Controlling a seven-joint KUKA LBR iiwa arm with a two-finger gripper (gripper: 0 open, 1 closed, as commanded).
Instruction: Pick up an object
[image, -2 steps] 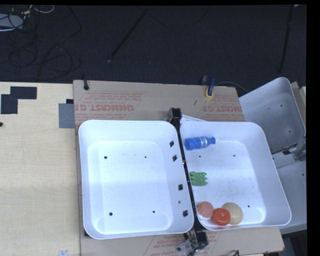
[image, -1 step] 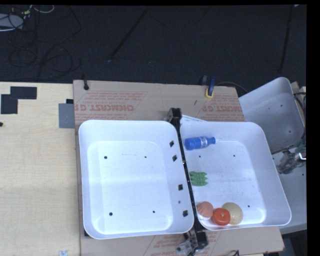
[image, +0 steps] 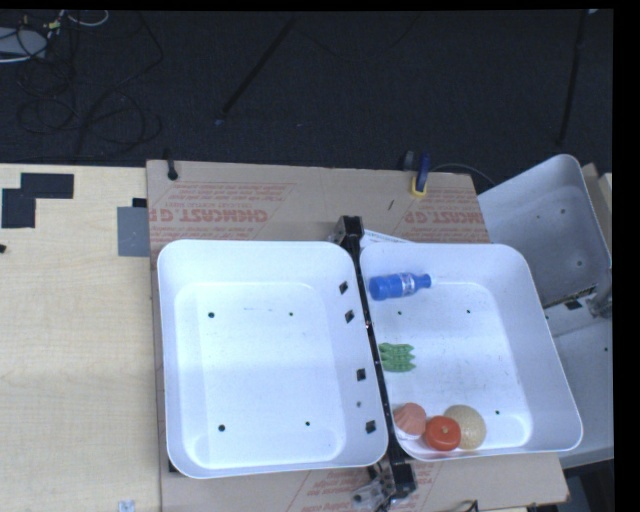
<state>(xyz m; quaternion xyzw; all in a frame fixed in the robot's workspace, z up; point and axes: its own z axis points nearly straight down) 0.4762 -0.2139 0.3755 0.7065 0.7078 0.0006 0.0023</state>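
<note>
The right bin (image: 520, 300) holds a blue bottle (image: 399, 286) lying on its side near the far left corner. A small green ridged object (image: 396, 357) lies by the bin's left wall, midway down. In the near left corner sit three round things close together: a pinkish one (image: 409, 417), a red one (image: 442, 433) and a pale yellow one (image: 467, 424). The red one touches both of its neighbours.
The left bin (image: 180, 290) stands beside the right one, with a black clip strip (image: 366, 340) running between them. Both rest on a cardboard sheet (image: 250, 205). A grey metal plate (image: 550, 210) lies at the far right, and a light wooden bench top (image: 70, 350) lies to the left.
</note>
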